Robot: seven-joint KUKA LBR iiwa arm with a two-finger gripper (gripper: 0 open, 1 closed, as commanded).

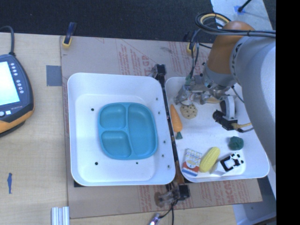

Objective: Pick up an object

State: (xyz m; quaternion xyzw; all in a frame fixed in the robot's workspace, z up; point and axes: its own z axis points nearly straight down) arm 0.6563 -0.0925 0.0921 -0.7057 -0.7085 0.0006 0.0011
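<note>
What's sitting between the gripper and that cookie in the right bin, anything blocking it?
Nothing visible does. The gripper hangs just above the cookie, with bare bin floor around it; the carrot lies off to the side, apart.

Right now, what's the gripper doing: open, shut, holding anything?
Gripper: low in the right bin, over the cookie; open or shut cannot be told, and nothing is seen held.

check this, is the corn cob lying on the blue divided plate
No, the corn cob lies in the right bin beside a small carton, while the blue divided plate sits in the left bin.
</note>
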